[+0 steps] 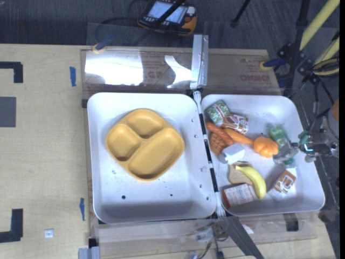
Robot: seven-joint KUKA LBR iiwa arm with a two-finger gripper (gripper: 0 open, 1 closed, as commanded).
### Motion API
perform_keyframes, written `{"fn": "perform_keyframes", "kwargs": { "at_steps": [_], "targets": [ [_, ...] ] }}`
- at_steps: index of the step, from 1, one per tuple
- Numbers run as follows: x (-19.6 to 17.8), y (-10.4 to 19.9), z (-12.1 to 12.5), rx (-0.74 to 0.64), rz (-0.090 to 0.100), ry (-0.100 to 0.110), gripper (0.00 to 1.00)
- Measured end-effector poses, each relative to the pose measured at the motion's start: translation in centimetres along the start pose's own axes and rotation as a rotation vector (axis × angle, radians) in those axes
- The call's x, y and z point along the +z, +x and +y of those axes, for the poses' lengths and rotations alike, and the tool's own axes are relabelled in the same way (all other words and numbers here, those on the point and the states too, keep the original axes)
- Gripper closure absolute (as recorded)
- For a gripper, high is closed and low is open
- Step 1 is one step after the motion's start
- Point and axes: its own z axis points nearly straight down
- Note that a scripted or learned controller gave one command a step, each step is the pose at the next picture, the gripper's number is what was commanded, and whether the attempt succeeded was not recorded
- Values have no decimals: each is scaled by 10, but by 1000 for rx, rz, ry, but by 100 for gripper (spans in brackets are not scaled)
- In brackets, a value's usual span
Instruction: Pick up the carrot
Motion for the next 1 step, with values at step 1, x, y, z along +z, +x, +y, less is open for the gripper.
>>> {"fn": "perform_keyframes", "kwargs": {
  "at_steps": [1],
  "targets": [
    [108,27,44,39,-1,-3,0]
  ]
}}
